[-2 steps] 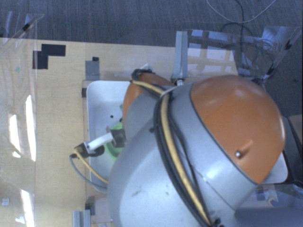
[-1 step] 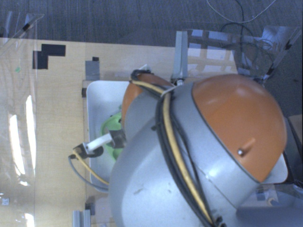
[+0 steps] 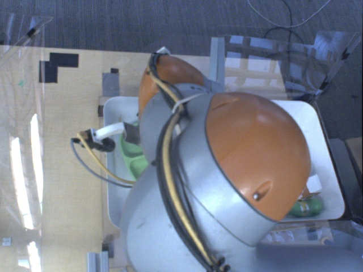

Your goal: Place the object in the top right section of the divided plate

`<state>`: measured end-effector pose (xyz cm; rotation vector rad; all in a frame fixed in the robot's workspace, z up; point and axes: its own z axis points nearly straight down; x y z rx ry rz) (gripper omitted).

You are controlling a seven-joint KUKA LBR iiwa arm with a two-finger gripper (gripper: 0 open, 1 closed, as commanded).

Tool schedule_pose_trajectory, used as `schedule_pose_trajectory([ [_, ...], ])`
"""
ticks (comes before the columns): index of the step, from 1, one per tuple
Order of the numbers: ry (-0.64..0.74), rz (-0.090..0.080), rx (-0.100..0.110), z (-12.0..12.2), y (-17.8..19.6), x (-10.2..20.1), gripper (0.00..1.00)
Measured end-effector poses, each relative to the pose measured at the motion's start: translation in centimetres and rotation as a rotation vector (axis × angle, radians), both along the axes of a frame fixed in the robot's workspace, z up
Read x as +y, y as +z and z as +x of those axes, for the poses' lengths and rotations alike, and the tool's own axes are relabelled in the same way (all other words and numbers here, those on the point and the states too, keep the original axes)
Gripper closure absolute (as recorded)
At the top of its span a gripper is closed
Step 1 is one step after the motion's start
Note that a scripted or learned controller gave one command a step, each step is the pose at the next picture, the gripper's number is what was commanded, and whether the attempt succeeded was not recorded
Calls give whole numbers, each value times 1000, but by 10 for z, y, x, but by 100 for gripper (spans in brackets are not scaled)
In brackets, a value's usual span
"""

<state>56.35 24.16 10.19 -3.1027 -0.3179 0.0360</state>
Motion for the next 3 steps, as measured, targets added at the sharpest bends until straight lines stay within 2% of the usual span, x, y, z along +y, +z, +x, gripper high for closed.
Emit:
schedule_pose_trajectory([
  [1,151,-15,-24,62,47,-8,0],
  [2,2,-10,-25,95,77,-3,0],
  [3,-1,-17,-32,101,171,-7,0],
])
